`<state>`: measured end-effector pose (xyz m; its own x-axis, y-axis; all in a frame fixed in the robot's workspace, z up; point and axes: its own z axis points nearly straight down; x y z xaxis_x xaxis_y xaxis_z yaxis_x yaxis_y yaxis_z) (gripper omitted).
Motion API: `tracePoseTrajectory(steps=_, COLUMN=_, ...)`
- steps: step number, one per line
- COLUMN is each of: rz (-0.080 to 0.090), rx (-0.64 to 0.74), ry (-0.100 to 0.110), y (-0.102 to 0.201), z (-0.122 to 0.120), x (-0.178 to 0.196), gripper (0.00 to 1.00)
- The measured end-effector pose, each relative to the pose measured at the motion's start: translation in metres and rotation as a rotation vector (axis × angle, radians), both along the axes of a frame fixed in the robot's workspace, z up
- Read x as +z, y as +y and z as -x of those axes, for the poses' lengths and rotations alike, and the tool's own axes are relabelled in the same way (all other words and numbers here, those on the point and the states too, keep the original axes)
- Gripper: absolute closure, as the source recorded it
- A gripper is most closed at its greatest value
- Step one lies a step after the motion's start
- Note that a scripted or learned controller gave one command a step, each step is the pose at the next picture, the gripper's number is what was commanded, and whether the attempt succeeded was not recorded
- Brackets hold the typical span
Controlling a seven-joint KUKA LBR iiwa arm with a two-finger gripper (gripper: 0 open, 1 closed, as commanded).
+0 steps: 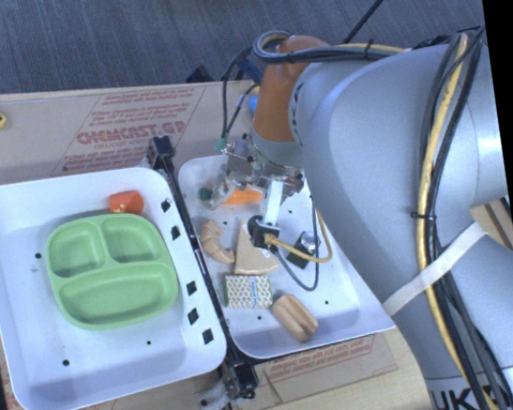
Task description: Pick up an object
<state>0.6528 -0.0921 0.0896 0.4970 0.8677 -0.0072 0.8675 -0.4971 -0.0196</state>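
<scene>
My gripper point(238, 185) reaches down into the far part of the right bin point(346, 305), right over an orange piece point(242, 196); the wrist hides its fingers. In the same bin lie a croissant-shaped pastry point(212, 239), a tan wedge point(252, 257), a patterned green-and-white packet point(248, 291) and a hot-dog bun point(294, 317). A small dark green thing point(205, 194) sits near the bin's far left corner.
The left bin point(15, 309) holds a green divided plate point(111, 269) and a small orange-red object point(126, 203) at its far edge. The big grey arm point(395, 180) covers the bench's right side. A black clip divider point(186, 256) separates the bins.
</scene>
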Motion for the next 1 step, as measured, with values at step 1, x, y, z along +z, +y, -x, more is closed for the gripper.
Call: tracePoseTrajectory(steps=1, rz=0.000, rx=0.000, ry=0.000, y=0.0000, z=0.0000, x=0.0000, gripper=0.00)
